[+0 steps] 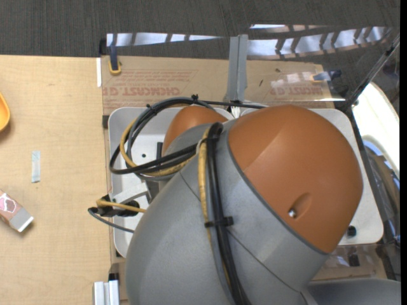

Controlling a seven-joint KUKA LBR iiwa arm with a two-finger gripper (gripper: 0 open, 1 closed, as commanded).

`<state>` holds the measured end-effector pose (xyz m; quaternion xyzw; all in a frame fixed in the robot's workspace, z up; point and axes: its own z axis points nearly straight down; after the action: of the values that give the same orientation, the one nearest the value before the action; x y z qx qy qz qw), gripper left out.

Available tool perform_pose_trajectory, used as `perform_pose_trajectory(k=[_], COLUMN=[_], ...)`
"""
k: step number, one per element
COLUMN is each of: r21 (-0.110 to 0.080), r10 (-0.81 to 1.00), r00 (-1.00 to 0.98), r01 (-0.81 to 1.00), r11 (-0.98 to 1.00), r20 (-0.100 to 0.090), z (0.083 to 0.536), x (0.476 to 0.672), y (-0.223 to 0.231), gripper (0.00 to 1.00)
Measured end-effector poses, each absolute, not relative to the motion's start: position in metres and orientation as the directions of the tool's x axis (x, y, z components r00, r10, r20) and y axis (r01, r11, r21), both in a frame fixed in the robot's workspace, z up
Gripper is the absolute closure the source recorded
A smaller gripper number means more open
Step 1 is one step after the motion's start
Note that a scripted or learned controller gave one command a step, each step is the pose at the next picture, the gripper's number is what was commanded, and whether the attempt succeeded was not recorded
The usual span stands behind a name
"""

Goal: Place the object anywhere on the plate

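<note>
The grey arm [191, 246] with its orange band [292, 170] covers most of both white bins in the camera view. It reaches from the right over the left bin [121, 132]. Black and yellow cables [137, 161] loop off it above that bin. The arm's bulk hides the gripper, the plate and the object.
A cardboard sheet [165, 81] lies behind the bins. The wooden bench [51, 107] extends left, bearing a small grey strip [35, 166], a pink-and-white packet [14, 212] and an orange item [3, 113] at the left edge. A corner of the right bin [365, 224] shows.
</note>
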<state>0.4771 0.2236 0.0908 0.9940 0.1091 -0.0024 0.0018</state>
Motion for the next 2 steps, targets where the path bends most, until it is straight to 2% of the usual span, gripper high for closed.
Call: perform_pose_trajectory(k=[2], r21=[0.003], r10=[0.196], r00=[0.981], r01=[0.196], r11=[-0.981], r20=[-0.004], z=[0.091], x=[0.4773], y=[0.2262], gripper=[1.0])
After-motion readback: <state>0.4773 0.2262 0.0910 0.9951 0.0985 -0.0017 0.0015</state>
